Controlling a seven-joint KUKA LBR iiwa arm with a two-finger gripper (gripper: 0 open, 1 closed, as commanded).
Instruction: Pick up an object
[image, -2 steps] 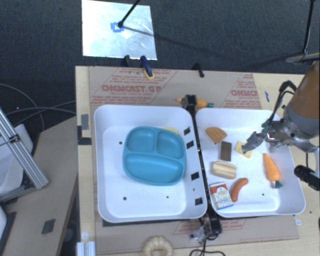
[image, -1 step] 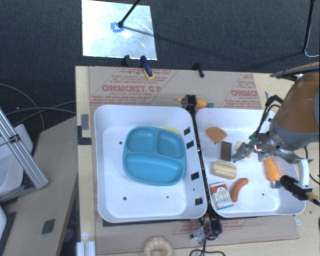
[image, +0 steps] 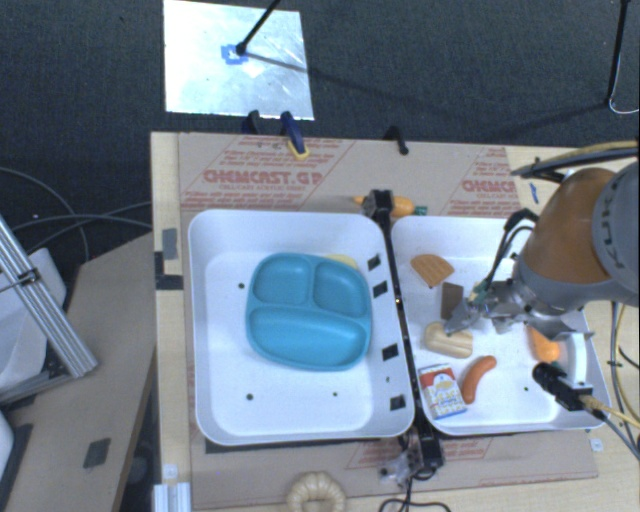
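The gripper (image: 462, 318) hangs low over the right bin (image: 500, 232), just above a pale bread-like piece (image: 449, 342); whether it is apart or together cannot be told. Around it lie a brown dark block (image: 452, 297), a tan slice (image: 433, 268), a sausage (image: 479, 375), an orange piece (image: 545, 347) and a small carton (image: 443, 391). The left bin (image: 215, 300) holds a blue divided tray (image: 305, 310).

Robotics lab bench. Two white bins (image: 215, 300) clamped on a cardboard sheet (image: 330, 165) printed "CHEMCAST GP". Grey-and-orange robot arm (image: 580, 240) reaches in at right. Loose cables (image: 60, 215) over dark carpet (image: 80, 90), aluminium framing (image: 40, 310) at left, foil panel (image: 238, 60) behind.
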